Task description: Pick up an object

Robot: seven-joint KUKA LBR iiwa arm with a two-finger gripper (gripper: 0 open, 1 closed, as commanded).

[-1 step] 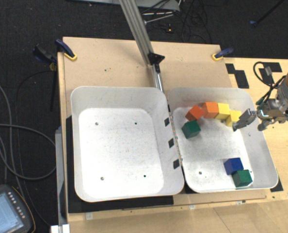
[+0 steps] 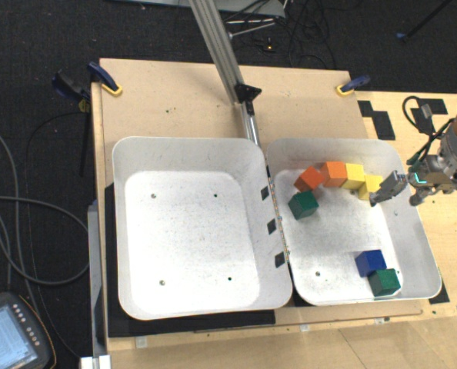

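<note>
1. Two white bins side by side on the tabletop (image 2: 175,98); the left bin (image 2: 128,206) holds no blocks, all blocks sit in the right bin (image 2: 344,237).
2. Arm enters from the right; the pincer (image 2: 401,187) hangs over the right bin's upper right part, fingers apart, nothing between them.
3. One dark fingertip (image 2: 384,194) is just beside the yellow blocks (image 2: 361,180).
4. Upper row in the right bin, touching in an arc: red-orange block (image 2: 311,178), orange block (image 2: 335,173), then the yellow blocks.
5. Green block (image 2: 303,204) sits just below the red-orange one.
6. Blue block (image 2: 370,261) and a second green block (image 2: 385,281) touch near the right bin's lower right corner, well apart from the pincer.
</note>
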